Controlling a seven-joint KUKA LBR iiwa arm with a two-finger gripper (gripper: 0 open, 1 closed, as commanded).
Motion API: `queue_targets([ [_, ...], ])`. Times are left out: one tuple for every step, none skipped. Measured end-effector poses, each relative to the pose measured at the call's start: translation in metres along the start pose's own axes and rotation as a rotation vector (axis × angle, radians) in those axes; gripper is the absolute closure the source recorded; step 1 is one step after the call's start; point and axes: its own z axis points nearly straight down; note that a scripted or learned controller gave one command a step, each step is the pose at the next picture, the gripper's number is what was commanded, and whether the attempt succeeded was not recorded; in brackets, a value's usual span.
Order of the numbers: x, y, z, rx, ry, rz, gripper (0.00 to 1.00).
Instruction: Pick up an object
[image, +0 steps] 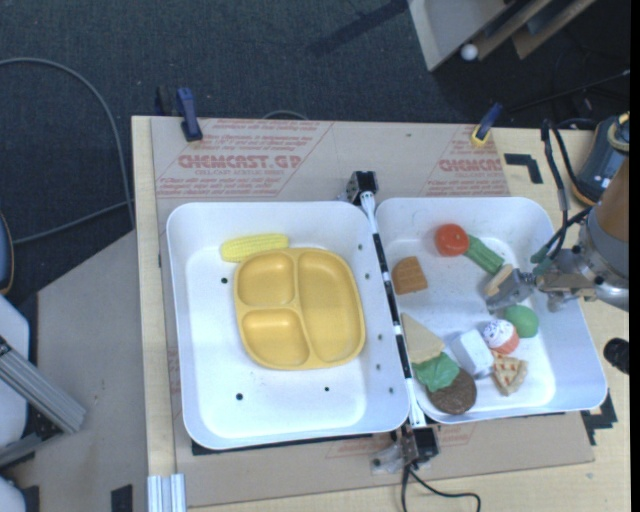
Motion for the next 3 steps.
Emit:
queue_targets([
  [-0.029,0.010,0.132,-0.009,-0.002,0.000,0.00],
  [-0.006,0.033,0.149,-0.002,-0.001,-0.001,0.00],
  [-0.033,0.099,0.148,-0.001,-0.001,-0.001,0.00],
])
